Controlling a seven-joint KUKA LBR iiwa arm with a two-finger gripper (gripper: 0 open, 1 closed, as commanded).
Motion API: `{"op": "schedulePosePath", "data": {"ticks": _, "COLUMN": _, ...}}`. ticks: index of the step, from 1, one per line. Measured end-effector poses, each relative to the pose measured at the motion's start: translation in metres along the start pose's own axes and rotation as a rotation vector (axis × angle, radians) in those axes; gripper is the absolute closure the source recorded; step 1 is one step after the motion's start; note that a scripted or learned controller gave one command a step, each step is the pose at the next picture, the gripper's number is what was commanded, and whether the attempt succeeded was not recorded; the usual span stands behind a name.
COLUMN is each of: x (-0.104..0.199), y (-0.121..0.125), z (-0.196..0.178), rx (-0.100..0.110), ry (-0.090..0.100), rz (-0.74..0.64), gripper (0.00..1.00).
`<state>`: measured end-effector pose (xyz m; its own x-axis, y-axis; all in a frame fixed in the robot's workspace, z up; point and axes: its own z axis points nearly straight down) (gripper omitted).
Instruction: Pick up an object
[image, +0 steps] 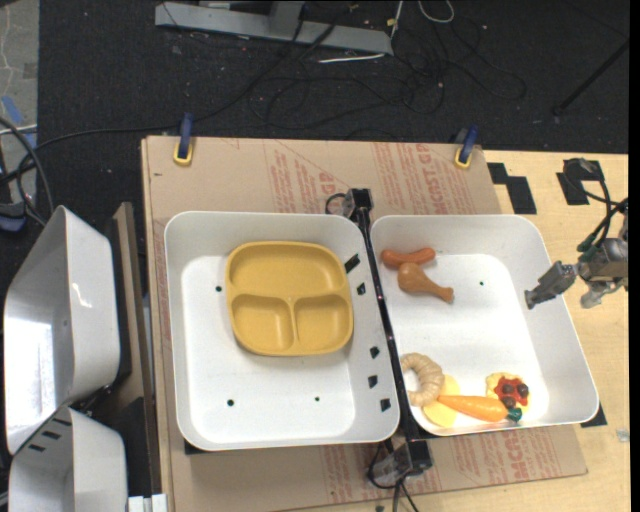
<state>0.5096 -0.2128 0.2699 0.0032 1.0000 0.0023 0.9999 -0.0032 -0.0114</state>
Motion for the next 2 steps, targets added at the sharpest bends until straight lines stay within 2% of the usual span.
{"op": "schedulePosePath", "data": {"ticks": 1, "x": 0.001, "y": 0.002, "z": -0.006, "rx": -0.011, "ry": -0.003, "rz": -0.004, "gripper": 0.0}}
{"op": "schedulePosePath", "data": {"ticks": 2, "x": 0.01, "y": -0.001, "z": 0.042, "rx": -0.01, "ry": -0.002, "rz": -0.003, "gripper": 0.0}}
